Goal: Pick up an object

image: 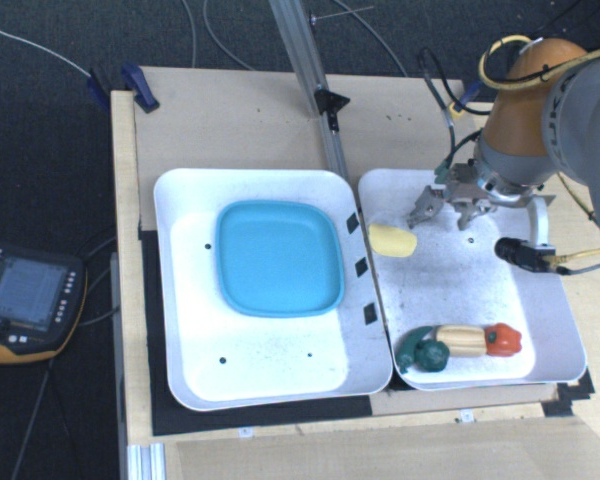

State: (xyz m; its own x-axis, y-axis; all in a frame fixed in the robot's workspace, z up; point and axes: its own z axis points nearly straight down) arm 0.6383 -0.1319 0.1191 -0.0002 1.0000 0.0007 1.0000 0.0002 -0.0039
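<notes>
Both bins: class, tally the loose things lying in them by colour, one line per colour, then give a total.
Blue: 1, plate
Yellow: 1, lump
Green: 1, piece
Tan: 1, stick
Red: 1, piece
Total: 5

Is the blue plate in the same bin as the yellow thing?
No, the blue plate lies in the left bin, while the yellow thing lies in the right bin.
</notes>
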